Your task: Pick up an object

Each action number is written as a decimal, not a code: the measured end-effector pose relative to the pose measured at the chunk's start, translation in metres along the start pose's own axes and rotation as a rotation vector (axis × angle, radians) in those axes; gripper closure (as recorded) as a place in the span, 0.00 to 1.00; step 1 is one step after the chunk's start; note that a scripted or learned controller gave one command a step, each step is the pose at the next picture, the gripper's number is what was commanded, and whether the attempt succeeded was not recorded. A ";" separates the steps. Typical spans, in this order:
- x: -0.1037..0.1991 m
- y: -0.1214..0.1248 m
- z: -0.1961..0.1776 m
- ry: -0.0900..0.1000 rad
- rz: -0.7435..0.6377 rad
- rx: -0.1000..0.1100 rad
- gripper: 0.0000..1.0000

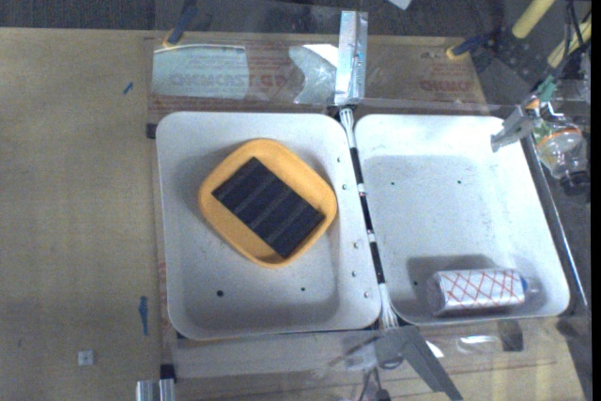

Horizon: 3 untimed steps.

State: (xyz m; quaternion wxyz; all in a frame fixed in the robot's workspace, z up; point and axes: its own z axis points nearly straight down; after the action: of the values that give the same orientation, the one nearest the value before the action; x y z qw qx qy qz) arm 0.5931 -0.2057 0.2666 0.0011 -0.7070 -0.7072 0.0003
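A yellow, rounded-square object (pixel 268 202) with a dark ridged panel on top lies in the left bin (pixel 188 296), turned diagonally and a little toward the back. A white cylinder (pixel 476 289) with a red criss-cross pattern lies on its side in the right bin (pixel 451 192), close to the front wall and toward the right corner.
A metal bracket (pixel 350 56) stands behind the seam between the bins. Crumpled clear plastic (pixel 313 70) and a taped label (pixel 199 70) lie on the board behind the left bin. Wires and small hardware (pixel 549 131) crowd the right bin's far right corner.
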 end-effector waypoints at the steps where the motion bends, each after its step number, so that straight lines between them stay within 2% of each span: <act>1: 0.075 -0.098 0.059 0.001 0.362 0.004 0.00; 2: 0.031 -0.065 0.056 -0.001 0.314 -0.001 0.00; 3: 0.088 -0.006 0.179 -0.001 0.300 -0.010 0.00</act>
State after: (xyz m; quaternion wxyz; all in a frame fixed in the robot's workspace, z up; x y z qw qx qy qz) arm 0.5870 -0.1180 0.0879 -0.0030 -0.8048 -0.5935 -0.0027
